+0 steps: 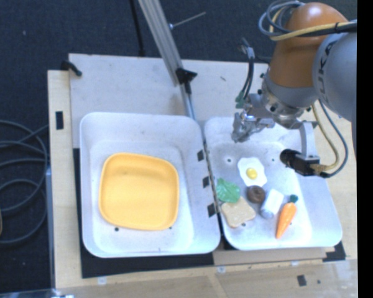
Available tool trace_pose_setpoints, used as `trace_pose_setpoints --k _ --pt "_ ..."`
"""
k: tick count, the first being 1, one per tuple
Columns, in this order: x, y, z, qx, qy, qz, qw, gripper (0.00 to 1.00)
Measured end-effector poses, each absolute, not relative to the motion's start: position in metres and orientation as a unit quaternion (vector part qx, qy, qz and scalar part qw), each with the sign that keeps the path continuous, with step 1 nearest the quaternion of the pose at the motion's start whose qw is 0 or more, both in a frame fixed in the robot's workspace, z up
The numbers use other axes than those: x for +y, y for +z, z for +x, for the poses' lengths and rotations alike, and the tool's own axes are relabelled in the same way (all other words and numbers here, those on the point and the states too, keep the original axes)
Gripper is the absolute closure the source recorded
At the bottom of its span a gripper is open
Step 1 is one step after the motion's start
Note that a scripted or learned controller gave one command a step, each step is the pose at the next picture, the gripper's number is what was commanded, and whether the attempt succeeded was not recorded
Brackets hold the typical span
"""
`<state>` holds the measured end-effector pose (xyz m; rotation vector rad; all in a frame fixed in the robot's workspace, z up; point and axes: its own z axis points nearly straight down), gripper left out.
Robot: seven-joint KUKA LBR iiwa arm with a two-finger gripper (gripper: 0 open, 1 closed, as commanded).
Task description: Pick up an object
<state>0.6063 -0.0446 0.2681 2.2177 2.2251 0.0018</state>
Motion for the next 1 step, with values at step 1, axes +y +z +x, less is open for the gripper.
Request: trace_pose_setpoints --k 1 --pt "0.0146 0.265 0.6185 0.709 0.0003 0.706 0.0 1.0"
